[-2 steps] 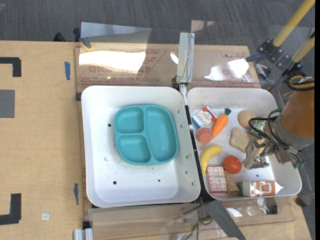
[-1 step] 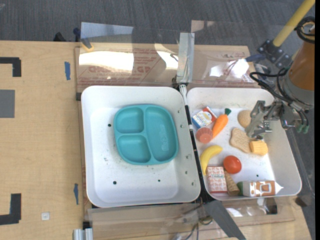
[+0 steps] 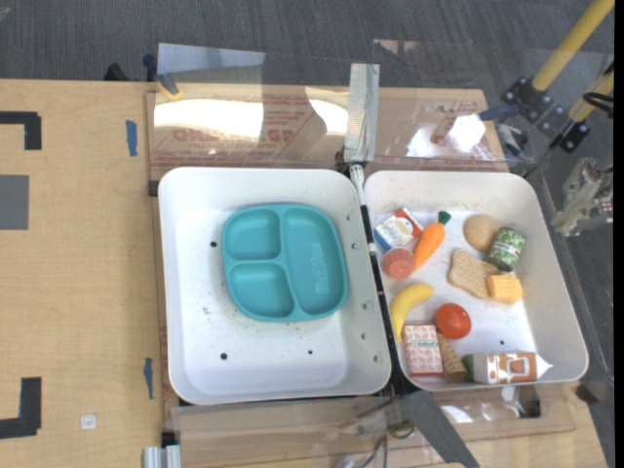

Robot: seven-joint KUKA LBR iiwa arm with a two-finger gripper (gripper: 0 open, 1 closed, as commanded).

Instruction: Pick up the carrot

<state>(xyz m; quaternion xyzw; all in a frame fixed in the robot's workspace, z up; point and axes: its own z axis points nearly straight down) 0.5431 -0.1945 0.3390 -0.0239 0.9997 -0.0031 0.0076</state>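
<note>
The carrot (image 3: 430, 243) lies in the right bin (image 3: 564, 291), toward its far left part, tilted with its green top pointing far and right. Touching its left side is a small milk carton (image 3: 396, 229), and a pinkish-red round piece (image 3: 397, 262) sits just beside its near tip. A banana (image 3: 409, 303) curves just nearer, with a tomato (image 3: 452, 320) to its right. To the carrot's right lie a potato (image 3: 480, 231), a cracker-like slab (image 3: 470, 273), a green can (image 3: 507, 247) and a cheese wedge (image 3: 504, 287). Two cartons (image 3: 422, 349) (image 3: 507, 367) rest along the near edge. The left bin (image 3: 185, 291) holds a teal divided plate (image 3: 286, 260). Nothing covers the carrot from above. No jaws can be seen, so their state cannot be told.
</note>
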